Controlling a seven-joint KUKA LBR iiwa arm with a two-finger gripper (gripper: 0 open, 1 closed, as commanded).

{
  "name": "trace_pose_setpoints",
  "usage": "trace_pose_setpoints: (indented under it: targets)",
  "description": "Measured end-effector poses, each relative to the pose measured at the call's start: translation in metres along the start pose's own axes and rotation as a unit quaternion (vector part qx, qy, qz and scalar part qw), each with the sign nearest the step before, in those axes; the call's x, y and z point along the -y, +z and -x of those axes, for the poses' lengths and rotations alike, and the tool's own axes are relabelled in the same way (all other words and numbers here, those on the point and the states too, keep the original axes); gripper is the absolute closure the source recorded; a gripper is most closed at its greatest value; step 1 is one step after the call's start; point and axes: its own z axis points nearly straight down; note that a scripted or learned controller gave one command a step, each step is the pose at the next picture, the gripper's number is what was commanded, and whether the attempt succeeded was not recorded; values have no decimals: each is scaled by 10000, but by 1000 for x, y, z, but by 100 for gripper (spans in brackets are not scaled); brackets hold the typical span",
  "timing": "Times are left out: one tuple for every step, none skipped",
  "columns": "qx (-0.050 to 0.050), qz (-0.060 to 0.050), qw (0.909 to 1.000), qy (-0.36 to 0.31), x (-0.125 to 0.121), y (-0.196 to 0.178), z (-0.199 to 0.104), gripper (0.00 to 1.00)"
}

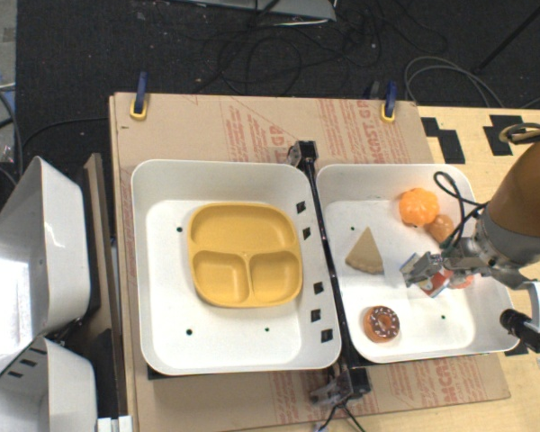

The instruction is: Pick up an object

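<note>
The right bin holds several items. An orange ball-like fruit lies near its far side, with a small brownish piece just right of it. A tan wedge rests left of centre, and a chocolate-topped donut sits near the front. My gripper is low over the middle of this bin, right of the wedge and above the donut. A small red object shows directly under and beside it. Whether that object is gripped is hidden by the gripper body.
The left bin holds a yellow divided plate. A black-marked ridge separates the two bins. My arm comes in over the right bin's right edge. White containers stand off the bench at far left.
</note>
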Motion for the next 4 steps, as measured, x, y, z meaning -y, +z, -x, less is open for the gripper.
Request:
trace_pose_setpoints:
  targets:
    - [52, -5, 10000, 31, 2, -7, 5, 100]
    - [68, 13, 10000, 25, 0, -50, 7, 100]
    - [70, 14, 10000, 20, -1, -82, 7, 100]
    - [62, 6, 10000, 1, -27, -82, -36, 100]
